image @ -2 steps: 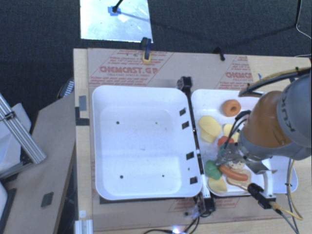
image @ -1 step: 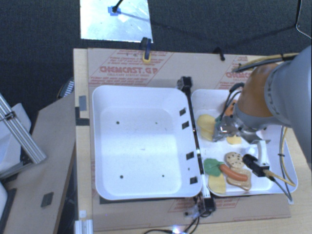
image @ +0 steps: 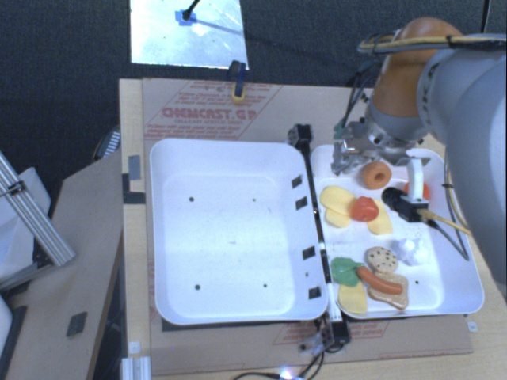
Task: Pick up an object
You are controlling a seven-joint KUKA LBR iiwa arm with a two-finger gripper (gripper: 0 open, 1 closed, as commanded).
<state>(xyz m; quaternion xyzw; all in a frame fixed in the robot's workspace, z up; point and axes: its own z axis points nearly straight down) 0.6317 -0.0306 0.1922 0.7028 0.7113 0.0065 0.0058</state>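
Gripper hovers at the right bin's far end, fingers apparently spread with nothing between, beside the small orange plastic doughnut: light, rigid, slippery; pinch across its ring.

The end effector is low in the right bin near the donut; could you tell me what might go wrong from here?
1. The end effector sits beside the donut, not over it, so a grasp here may come up without it.
2. The toys lie packed together: closing near the yellow piece and tomato could nudge neighbours.
3. It is close to the bin wall and might scrape it.
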